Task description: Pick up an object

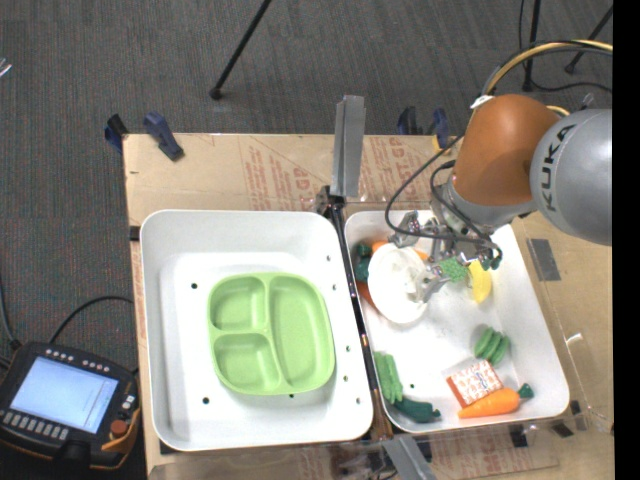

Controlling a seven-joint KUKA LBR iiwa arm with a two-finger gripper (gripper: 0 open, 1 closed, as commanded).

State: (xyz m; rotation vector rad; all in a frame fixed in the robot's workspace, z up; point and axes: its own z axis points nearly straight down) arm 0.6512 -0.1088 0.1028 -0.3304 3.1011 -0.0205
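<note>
Over the right bin (545,343) the gripper (445,268) hangs low above a white plate (392,286), with a small green piece (452,267) and a yellow piece (482,284) just beside its tip. Whether the jaws are wide, narrow or closed on anything I cannot tell; wrist and cables hide them. Nothing is visibly held, so the pick seems not yet made. The likeliest target is the green piece near the plate's rim. A good grasp would need the fingers centred on one item, clear of the plate edge and the yellow piece, then a straight lift. Elsewhere in this bin lie a carrot (492,402), an orange box (473,380) and green pods (491,344). The left bin (170,268) holds a green tray (270,331).
</note>
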